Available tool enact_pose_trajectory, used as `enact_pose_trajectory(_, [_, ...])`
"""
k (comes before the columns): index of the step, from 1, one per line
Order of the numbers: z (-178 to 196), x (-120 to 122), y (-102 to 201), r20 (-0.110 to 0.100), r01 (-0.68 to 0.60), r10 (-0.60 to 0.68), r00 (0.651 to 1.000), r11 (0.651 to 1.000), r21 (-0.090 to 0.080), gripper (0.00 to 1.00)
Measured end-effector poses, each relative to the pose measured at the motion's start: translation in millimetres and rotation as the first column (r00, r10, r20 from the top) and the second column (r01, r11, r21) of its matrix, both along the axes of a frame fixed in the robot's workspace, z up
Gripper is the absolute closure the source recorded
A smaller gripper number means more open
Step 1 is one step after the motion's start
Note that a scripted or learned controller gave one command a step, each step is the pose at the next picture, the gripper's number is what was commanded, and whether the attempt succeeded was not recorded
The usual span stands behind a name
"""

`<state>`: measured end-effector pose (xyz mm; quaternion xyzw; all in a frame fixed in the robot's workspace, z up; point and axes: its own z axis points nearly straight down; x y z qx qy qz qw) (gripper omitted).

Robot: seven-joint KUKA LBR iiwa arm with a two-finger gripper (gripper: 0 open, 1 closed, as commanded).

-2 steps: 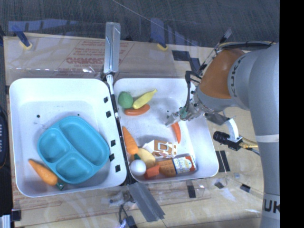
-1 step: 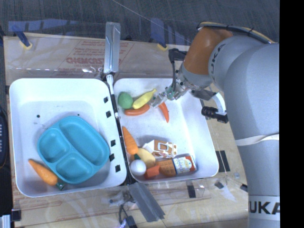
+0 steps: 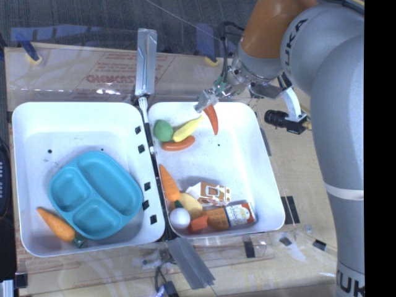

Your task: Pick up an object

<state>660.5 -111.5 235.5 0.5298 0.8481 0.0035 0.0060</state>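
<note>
The fingers (image 3: 209, 101) are closed on the top of a red chili pepper (image 3: 213, 119). The pepper hangs above the right bin (image 3: 260, 159), just right of the yellow banana (image 3: 188, 127).

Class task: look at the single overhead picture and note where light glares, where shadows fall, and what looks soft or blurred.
Camera view: glare streaks the clear plastic sheet behind the bins; the blue tray casts a soft shadow on the left bin; the gripper looks slightly blurred, with a red pepper hanging just below it; the right bin floor is bright, nearly washed out.
</note>
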Motion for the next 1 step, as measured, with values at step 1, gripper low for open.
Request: enact_pose_trajectory(1, [-45.2, -4.3, 61.2, -0.021, 0.428, -0.428, 0.904, 0.904, -0.001, 1.0])
